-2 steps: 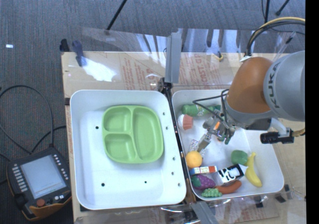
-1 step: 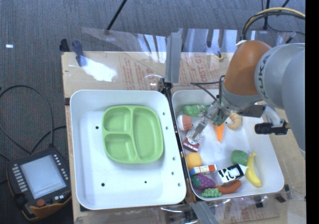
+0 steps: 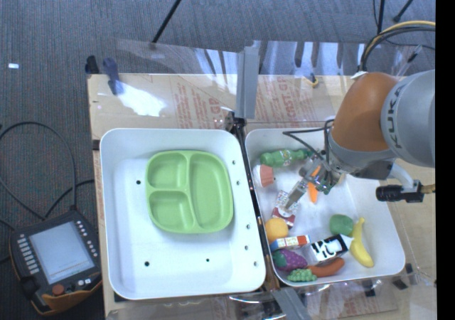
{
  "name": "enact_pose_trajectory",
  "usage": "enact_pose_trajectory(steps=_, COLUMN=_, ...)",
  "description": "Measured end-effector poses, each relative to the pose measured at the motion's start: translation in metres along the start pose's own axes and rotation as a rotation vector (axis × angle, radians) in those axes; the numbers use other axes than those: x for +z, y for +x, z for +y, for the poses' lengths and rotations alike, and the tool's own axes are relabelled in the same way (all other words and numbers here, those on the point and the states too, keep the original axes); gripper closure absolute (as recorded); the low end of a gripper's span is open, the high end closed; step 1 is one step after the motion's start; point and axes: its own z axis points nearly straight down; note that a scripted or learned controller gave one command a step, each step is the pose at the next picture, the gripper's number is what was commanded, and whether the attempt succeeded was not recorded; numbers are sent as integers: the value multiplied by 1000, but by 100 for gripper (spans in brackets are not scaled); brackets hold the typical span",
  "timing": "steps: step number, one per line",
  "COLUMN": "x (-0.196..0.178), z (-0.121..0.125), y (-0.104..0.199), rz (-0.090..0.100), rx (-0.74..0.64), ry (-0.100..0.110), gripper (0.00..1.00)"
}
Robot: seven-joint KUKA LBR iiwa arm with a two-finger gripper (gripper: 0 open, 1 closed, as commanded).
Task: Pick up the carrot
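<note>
The carrot (image 3: 313, 193) is a small orange piece with a bit of green at its upper end, hanging over the middle of the right bin (image 3: 389, 220). My gripper (image 3: 311, 188) reaches down from the orange-banded wrist on the right, and the carrot sits between its two fingers, which are shut on it. One silver finger (image 3: 294, 195) slants down to the left of the carrot. The carrot's far end is partly hidden by the gripper.
Around the gripper in the right bin lie a green bottle (image 3: 284, 157), a pink-red round piece (image 3: 266, 175), an orange (image 3: 276, 230), a lime (image 3: 341, 224), a banana (image 3: 362, 244), grapes (image 3: 290, 259) and a sausage (image 3: 327, 267). The left bin (image 3: 121, 240) holds a green divided plate (image 3: 190, 190).
</note>
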Motion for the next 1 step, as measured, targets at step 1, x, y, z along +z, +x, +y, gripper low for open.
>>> enact_pose_trajectory(steps=1, x=-11, z=2, y=1, rz=6, rx=-7, ry=1, gripper=100)
